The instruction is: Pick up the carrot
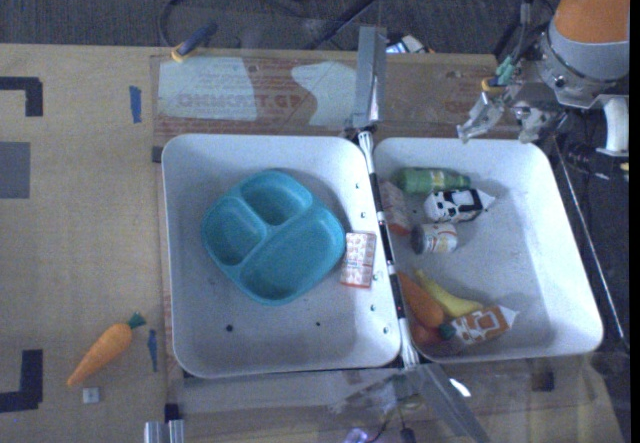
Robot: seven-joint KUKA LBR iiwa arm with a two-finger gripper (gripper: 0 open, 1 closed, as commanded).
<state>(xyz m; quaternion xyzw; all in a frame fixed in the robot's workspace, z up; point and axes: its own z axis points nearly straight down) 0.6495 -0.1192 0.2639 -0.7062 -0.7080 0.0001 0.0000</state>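
One bin [190, 331] holds a blue tray [272, 235]; carrot [100, 352] outside.

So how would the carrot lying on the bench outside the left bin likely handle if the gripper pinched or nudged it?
The carrot looks like a moulded toy, so probably stiff and light. Its rounded, tapered body lies flat on the bench, so a sideways nudge may roll it in an arc. The taper could let it slip toward the thin end; pinching the thick middle seems safer. The gripper sits far off, above the right bin.
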